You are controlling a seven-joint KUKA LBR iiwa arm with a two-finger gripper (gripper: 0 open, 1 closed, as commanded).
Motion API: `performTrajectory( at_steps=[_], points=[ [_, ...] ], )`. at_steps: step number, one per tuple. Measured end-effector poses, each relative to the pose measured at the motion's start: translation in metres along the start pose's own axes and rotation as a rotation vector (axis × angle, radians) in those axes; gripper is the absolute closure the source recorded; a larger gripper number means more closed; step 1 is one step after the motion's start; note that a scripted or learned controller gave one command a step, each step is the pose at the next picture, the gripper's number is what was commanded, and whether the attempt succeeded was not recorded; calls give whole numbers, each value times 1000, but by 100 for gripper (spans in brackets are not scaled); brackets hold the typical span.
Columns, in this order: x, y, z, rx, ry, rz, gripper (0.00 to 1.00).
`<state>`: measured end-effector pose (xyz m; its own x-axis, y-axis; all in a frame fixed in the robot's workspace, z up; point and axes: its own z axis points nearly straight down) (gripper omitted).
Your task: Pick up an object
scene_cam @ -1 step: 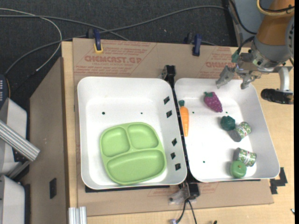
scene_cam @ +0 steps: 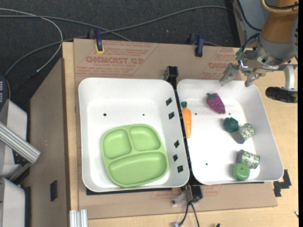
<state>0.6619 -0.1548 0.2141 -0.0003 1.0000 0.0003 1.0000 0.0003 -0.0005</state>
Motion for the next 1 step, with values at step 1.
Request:
performTrajectory(
  at_steps=[1],
  points=[
    [-1, -4, 63, 7, 2, 1, 0]
  ],
)
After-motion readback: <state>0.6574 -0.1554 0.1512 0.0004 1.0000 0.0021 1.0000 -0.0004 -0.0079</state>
